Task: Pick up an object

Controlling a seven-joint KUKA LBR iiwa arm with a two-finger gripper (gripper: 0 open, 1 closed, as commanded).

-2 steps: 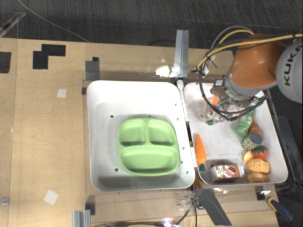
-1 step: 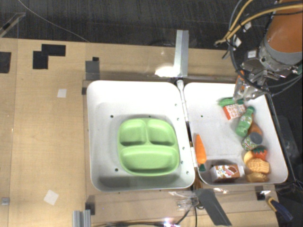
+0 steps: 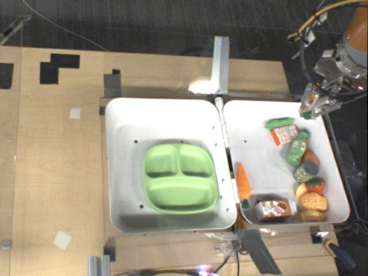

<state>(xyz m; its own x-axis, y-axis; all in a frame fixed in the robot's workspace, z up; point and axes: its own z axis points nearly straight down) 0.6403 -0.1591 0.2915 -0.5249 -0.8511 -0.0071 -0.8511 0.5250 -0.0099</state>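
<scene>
My gripper (image 3: 315,104) hangs over the far right corner of the right bin (image 3: 259,154), just above its rim. Below and left of it lie a flat green piece (image 3: 280,122), a red and white carton (image 3: 284,134) and a green bottle (image 3: 297,148). Further toward the front are a dark bottle with a grey cap (image 3: 308,167), an orange and green toy (image 3: 314,186) and a tan waffle-like piece (image 3: 314,201). A carrot (image 3: 243,180) lies along the bin's left wall, and a brown box (image 3: 273,209) sits at the front.
The left bin (image 3: 123,154) holds a green divided plate (image 3: 180,177). A metal post (image 3: 221,65) stands behind the seam between the bins. Cables (image 3: 322,16) loop above the arm at the top right.
</scene>
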